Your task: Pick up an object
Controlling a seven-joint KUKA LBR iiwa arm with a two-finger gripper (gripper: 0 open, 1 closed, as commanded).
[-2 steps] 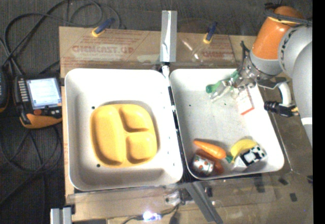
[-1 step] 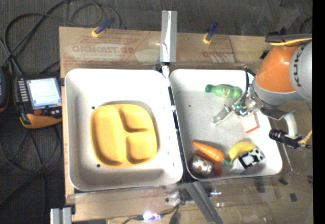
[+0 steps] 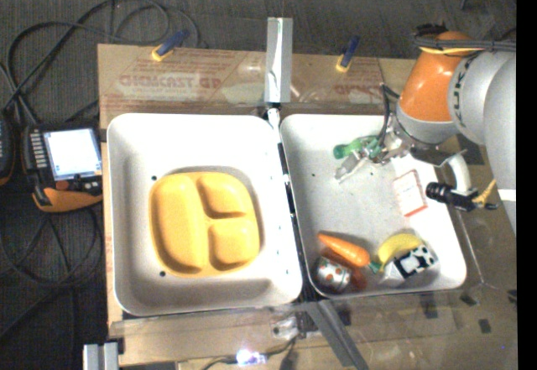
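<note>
In the right bin [image 3: 295, 192], the gripper [image 3: 362, 154] is hovering low over a green object [image 3: 352, 147], likely lining up a grab; whether its jaws are clenched, I cannot tell. A carrot [image 3: 344, 249] and banana [image 3: 398, 246] are lying nearer that bin's front edge.

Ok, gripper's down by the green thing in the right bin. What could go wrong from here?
1. The green object sits at the gripper tip near the bin's back wall; a grasp may only nudge it against the wall.
2. The carrot, banana and metal ball crowd the front corner, so picks there could catch two things or slip.
</note>
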